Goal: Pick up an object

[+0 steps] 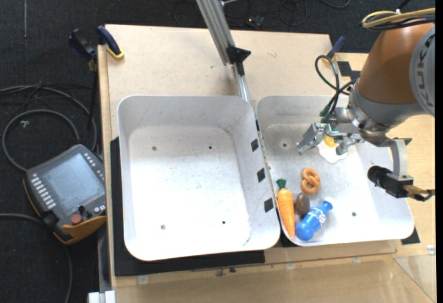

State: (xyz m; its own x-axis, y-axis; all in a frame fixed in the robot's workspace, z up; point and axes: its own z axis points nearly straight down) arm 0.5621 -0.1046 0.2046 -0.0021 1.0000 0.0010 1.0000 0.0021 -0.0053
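In the right bin, the gripper hangs with metal fingers apart, holding nothing; nearby lie a twisted pretzel, a smooth carrot and a blue bottle.

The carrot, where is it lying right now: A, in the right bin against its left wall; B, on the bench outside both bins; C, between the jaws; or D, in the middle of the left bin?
A: the carrot lies along the left wall of the right bin, beside the blue bottle.

One carrot, pretzel, bottle; two bins.
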